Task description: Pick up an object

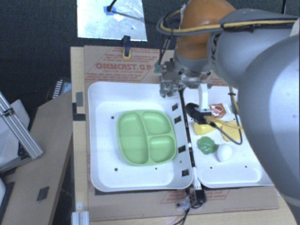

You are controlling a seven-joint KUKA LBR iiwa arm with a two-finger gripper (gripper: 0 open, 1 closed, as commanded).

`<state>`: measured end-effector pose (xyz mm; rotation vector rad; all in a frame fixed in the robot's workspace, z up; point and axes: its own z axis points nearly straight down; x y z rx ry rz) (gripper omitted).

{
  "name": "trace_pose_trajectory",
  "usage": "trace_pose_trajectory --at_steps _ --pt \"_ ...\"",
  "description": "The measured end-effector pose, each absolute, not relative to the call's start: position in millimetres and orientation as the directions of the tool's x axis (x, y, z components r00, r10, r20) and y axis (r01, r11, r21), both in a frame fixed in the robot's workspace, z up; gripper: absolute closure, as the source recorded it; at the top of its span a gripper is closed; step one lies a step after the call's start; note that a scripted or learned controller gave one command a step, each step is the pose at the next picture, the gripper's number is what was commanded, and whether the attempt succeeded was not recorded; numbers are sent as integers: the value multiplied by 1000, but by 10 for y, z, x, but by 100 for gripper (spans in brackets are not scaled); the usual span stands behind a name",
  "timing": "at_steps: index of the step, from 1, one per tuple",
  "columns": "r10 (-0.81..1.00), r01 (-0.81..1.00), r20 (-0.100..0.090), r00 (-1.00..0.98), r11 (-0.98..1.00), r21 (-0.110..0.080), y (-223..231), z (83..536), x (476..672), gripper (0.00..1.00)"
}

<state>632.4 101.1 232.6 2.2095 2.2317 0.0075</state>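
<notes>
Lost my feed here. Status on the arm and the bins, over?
End effector over the divider between bins, nothing seen in it. Green broccoli, white egg, yellow pieces in right bin. Green divided plate in left bin.

Divided plate [143,137] in left bin [103,172]

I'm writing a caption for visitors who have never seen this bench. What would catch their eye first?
The big grey arm with its orange band fills the upper right, reaching down over the bins. Next comes the pale green divided tray, alone in the left bin. The right bin holds a small cluster: a green piece, a white egg-like thing, yellow items.
</notes>
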Motion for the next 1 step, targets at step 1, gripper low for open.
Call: trace_pose_trajectory --at_steps 1 --pt "1000 1000 0 -5 5 2 971 2321 6318 0"
